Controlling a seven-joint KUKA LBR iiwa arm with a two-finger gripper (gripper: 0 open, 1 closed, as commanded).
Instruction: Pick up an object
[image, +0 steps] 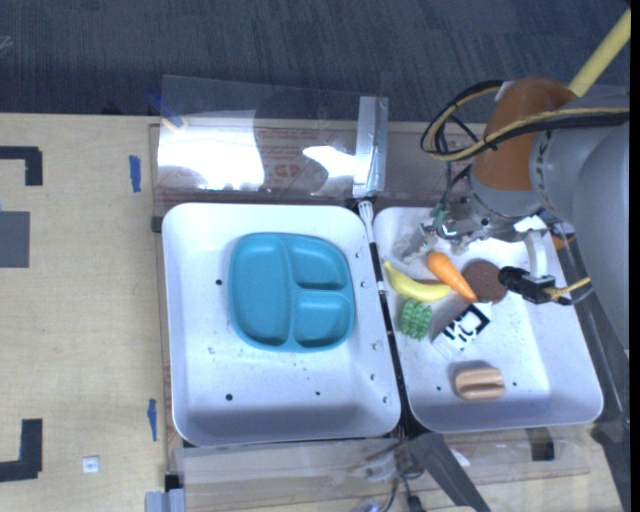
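Note:
The right bin (575, 385) holds several small items. A yellow banana (412, 286) lies near its left wall, with an orange carrot (451, 275) slanting just right of it. A brown round piece (484, 281) touches the carrot's lower end. Below the banana sit a green block (415, 318) and a black-and-white card (463, 327). A tan hot-dog bun (478, 381) rests toward the front. My gripper (443, 226) hangs low at the bin's back left corner, just above the carrot's top end, and nothing shows held in it.
The left bin (190, 380) carries a blue divided plate (291, 291). The grey arm with its orange band (520, 140) and looping cables covers the right bin's back right. A clear plastic sheet (260, 150) lies behind the bins.

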